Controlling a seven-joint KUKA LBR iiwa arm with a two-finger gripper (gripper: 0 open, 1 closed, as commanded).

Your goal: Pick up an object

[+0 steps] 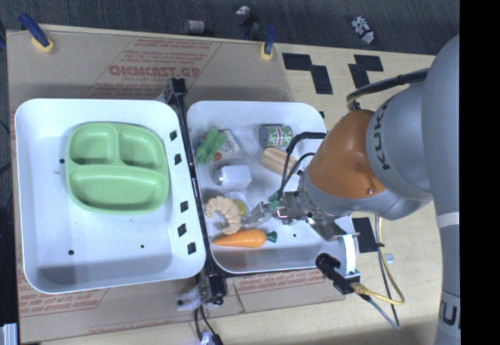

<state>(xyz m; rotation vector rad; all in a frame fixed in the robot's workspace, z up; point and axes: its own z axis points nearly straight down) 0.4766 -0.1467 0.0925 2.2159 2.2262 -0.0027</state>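
The right bin point(301, 257) holds several small objects. An orange carrot point(240, 240) lies near its front wall, with a tan croissant-like pastry point(224, 209) just behind it. Farther back are a white cup point(234, 176), a tan cylinder point(274, 158), a green can point(275, 135) and a green leafy packet point(212, 144). My gripper point(268, 211) reaches down from the right into the bin's front half, just right of the pastry and above the carrot's leafy end. The wrist and its orange band point(344, 164) hide the bin's right side.
The left bin point(47, 257) holds a green divided plate point(117, 166). A black divider with clips point(183, 172) runs between the bins. Cables point(375, 289) trail off the arm at the front right. Blue clamps point(37, 33) hold the cardboard base.
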